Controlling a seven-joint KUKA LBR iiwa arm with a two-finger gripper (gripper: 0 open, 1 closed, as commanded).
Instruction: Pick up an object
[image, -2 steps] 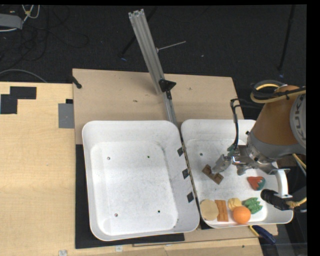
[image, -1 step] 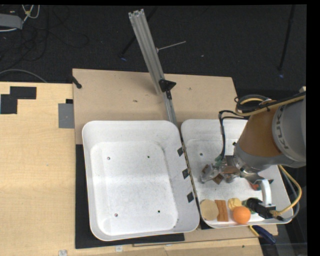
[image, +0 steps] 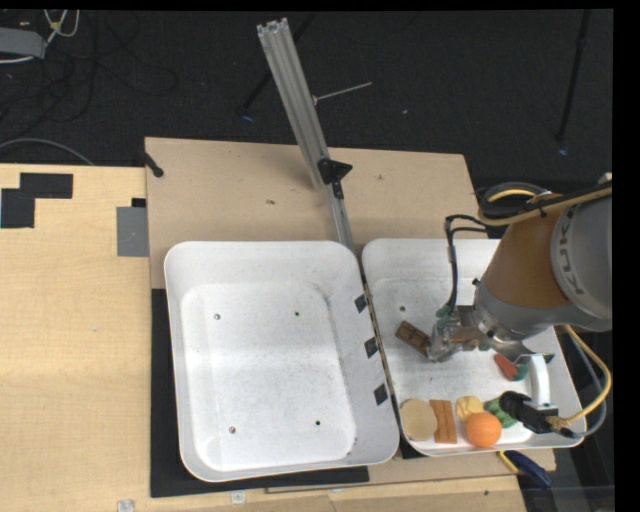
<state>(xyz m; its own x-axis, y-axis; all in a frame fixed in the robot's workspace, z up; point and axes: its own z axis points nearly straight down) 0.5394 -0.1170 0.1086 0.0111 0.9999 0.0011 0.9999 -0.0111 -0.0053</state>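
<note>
Orange ball (image: 483, 430) hard against bin rim (image: 470, 449).

bench (image: 300, 190): tan board, centre of frame | on it: 2 white bins side by side, left bin (image: 262, 355) lower centre, right bin (image: 410, 270) lower right | metal rail (image: 300, 105) slanting from upper centre

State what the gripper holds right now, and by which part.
It cannot be told. The gripper is down in the right bin beside a brown block, but the view does not show the block in its grasp.
</note>
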